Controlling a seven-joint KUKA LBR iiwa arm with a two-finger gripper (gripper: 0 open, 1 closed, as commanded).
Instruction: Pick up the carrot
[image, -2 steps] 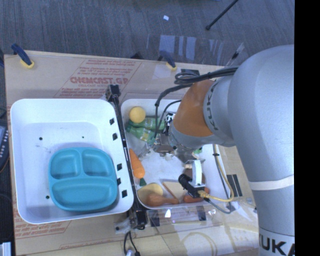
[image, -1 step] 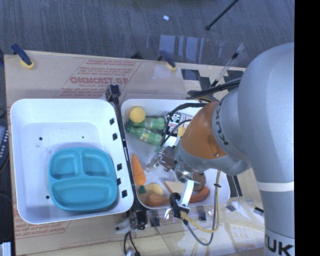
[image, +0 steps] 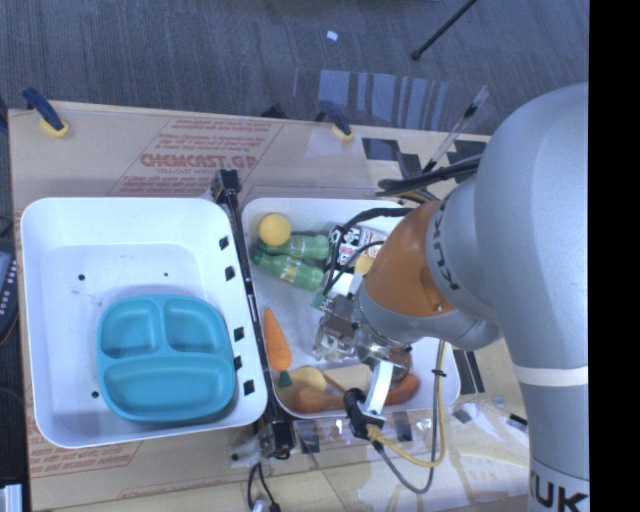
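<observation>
One carrot (image: 277, 343) lies along your right bin's (image: 300, 208) left wall, just left of the end effector (image: 338, 340); its opening can't be told.

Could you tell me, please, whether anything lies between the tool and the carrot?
Nothing visible does. The carrot lies against the right bin's left wall, and bare bin floor separates it from the tool to its right. The nearest item, a yellow piece, sits below that path.

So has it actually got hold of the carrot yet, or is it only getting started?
Not yet. The carrot lies loose along the left wall of the right bin, with nothing touching it. The gripper hangs low over that bin, just right of the carrot, among other toy food. Closing on the carrot and lifting it are both left to do.
</observation>
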